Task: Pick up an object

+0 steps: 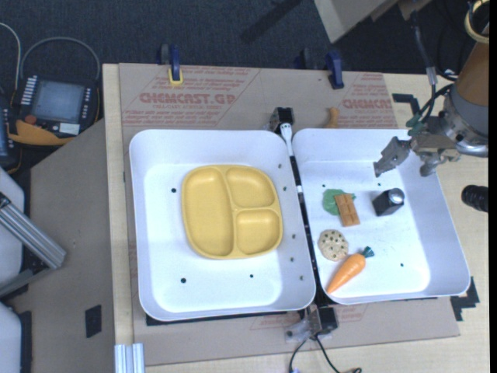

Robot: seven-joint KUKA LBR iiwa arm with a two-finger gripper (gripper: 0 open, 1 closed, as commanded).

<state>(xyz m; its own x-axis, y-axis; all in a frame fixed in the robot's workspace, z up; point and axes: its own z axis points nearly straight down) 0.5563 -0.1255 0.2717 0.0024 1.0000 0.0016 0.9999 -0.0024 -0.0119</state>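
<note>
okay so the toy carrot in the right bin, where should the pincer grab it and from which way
Best guess: take the carrot across the thick orange middle, coming straight down from above. It lies flat and slanted, green top toward the upper right and tip toward the bin's near left corner, so the pincer should close across that slant. The cookie lies close at the upper left, so stay mid-body.

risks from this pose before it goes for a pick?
1. The gripper hovers near the small black object; its rounded shape may slip from the grasp.
2. The green piece and brown wafer touch, so a grasp there may catch both.
3. The cookie lies flat, hard to pinch.
</note>
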